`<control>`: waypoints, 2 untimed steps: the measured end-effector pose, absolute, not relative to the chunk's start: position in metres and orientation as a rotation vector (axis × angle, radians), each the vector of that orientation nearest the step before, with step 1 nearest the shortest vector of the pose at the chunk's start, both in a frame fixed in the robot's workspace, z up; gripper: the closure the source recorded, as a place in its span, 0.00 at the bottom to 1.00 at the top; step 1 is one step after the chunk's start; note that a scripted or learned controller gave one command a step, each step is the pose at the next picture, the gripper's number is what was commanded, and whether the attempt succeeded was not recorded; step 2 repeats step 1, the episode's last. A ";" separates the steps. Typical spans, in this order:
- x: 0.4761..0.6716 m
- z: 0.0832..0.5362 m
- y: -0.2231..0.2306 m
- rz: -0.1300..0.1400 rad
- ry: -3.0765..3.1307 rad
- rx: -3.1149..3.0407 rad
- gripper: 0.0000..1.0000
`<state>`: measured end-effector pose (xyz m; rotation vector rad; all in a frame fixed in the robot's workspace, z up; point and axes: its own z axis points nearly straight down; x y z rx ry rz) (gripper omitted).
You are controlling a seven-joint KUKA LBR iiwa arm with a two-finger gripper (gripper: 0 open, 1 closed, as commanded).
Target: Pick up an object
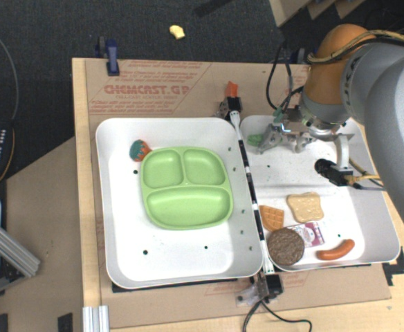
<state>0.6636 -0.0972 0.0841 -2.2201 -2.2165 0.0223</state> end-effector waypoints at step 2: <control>0.664 0.084 -0.099 0.018 -2.216 -2.218 0.00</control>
